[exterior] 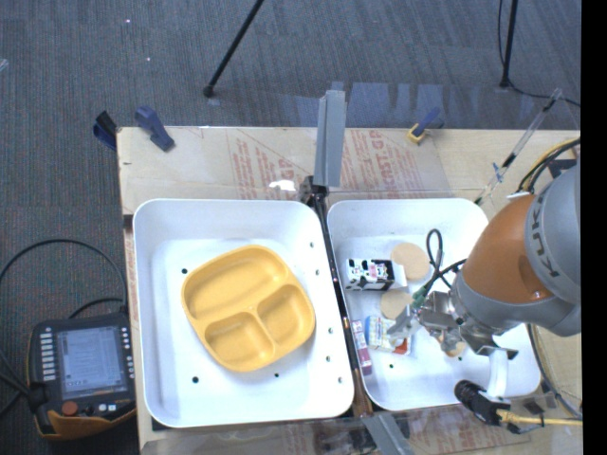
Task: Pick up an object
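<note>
Several small objects lie just left of my gripper. Whether my jaws are open, I cannot tell.

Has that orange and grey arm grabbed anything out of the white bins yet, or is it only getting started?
Nothing looks picked up yet. The arm has reached down into the right bin, and its claw sits low among the small items there, close to a tan disc and a small packet. I cannot see anything held in the claw. Gripping one item and lifting it remains. The yellow divided tray lies in the left bin.
</note>
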Controlling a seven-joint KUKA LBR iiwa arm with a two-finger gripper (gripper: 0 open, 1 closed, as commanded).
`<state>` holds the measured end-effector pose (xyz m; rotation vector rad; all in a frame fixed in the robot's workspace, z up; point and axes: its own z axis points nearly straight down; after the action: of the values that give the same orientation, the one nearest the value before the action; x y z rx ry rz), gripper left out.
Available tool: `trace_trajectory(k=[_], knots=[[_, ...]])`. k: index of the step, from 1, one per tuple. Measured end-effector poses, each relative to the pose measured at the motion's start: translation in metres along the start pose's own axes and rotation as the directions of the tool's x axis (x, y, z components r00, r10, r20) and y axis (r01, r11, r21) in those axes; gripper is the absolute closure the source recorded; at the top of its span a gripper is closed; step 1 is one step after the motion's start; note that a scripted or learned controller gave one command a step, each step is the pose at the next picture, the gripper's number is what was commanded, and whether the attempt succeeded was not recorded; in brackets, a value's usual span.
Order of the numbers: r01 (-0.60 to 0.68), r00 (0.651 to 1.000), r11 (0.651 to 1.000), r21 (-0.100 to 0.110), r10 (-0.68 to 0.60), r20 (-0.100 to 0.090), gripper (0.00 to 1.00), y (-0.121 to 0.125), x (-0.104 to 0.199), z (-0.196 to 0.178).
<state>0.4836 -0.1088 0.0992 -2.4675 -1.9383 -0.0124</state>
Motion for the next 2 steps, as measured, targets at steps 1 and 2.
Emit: trace_trajectory(k=[1,2], knots=[[-0.029,1.0,1.0,0.002,0.029,0.008,0.0,0.025,0.015,0.01],[0.155,0.988,0.988,-0.007,-0.155,0.011,0.0,0.012,0.028,0.008]])
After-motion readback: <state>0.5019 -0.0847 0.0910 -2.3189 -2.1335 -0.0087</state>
